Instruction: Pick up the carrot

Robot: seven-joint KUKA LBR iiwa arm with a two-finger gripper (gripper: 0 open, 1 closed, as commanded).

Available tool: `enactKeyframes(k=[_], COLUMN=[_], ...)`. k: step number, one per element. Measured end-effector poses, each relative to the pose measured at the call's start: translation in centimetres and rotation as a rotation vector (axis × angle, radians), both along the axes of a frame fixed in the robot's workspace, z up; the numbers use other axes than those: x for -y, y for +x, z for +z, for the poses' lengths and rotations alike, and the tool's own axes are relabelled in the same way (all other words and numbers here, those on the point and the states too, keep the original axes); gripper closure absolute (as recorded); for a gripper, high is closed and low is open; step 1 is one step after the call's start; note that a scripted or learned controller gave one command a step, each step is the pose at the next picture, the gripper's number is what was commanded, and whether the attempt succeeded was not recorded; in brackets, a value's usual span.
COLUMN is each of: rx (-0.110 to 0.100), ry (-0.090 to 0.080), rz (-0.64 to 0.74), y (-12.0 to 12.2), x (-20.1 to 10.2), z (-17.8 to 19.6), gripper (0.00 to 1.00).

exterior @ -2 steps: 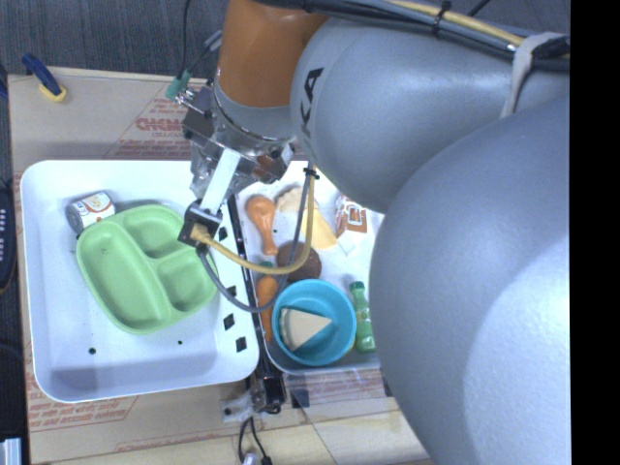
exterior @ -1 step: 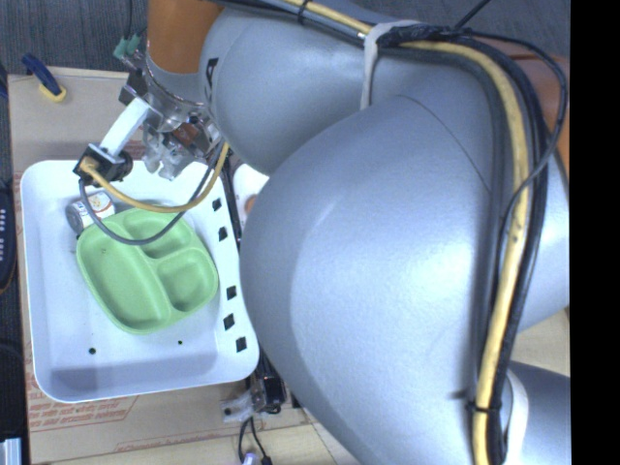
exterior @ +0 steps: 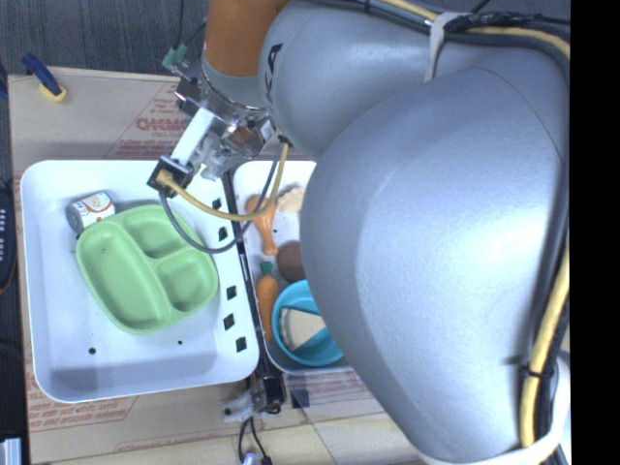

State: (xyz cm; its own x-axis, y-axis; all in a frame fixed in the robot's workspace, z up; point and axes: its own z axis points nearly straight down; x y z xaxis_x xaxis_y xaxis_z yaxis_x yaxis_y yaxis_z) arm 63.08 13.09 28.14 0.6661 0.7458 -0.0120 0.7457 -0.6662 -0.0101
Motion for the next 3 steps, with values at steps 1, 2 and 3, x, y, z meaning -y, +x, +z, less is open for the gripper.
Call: enactKeyframes(k=[1,2,3], rx=[0.007,0.000,0.008], ry=[-0.003,0.003,0.000], rz=[-0.157,0.365,-0.136], y=[1.0,-2.4,-6.0], x=[-9.0,-4.7,-3.8], z=[-3.7,-5.8,0.2], gripper=[1.00,1.00,1.00])
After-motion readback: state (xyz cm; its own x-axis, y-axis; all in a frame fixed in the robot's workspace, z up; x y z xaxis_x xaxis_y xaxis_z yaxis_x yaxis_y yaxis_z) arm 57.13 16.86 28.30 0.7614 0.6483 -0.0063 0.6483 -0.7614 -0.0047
